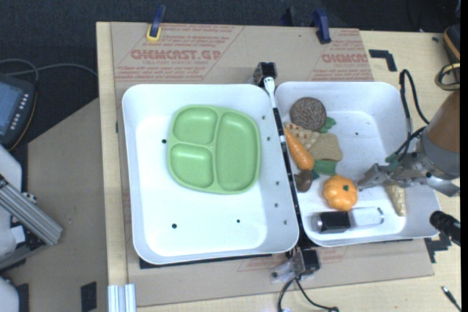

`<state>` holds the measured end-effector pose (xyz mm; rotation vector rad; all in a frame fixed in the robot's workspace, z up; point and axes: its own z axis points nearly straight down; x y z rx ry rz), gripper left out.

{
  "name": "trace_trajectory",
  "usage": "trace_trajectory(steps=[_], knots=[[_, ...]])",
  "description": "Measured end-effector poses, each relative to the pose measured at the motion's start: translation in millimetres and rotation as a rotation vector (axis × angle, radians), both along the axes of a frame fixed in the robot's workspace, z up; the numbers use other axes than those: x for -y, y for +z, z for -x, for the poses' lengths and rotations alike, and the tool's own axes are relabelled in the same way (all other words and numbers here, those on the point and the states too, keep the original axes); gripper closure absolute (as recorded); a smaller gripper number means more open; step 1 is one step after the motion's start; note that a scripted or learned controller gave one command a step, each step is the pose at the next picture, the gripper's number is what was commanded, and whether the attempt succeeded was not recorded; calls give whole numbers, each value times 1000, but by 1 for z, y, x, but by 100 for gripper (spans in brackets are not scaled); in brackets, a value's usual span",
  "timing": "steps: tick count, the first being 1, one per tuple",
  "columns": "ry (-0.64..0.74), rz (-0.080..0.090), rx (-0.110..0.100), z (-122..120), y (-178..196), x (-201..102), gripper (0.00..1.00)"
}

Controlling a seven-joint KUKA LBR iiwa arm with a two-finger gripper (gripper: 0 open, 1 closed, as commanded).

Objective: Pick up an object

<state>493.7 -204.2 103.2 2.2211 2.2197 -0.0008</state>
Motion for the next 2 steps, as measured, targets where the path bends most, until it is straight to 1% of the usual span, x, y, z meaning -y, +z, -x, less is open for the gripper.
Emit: trace_trajectory(steps=[1,2], knots=[[-2,9,17,-6,-8,4,0],[-1,14,25,-7,4,6,100]])
